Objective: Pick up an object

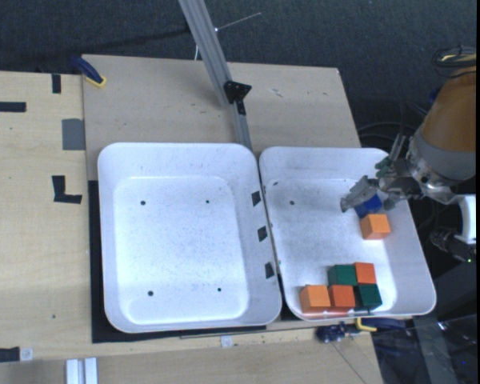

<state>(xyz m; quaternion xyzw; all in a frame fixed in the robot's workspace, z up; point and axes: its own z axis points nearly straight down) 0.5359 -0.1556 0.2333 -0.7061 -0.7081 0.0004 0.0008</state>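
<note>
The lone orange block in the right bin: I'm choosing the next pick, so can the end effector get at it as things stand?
Probably yes. The lone orange block lies apart from the cluster of blocks, uncovered, with the end effector just above it in the camera view, by a blue block.

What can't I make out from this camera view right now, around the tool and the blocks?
- Tool fingers, camera view: blurred and seen from above; open or shut cannot be told.
- Blue block: partly covered by the tool; contact unclear.
- Block cluster at the right bin's near edge: packed tight, so count and stacking are uncertain.
- Arm: cut off by the right edge.
</note>
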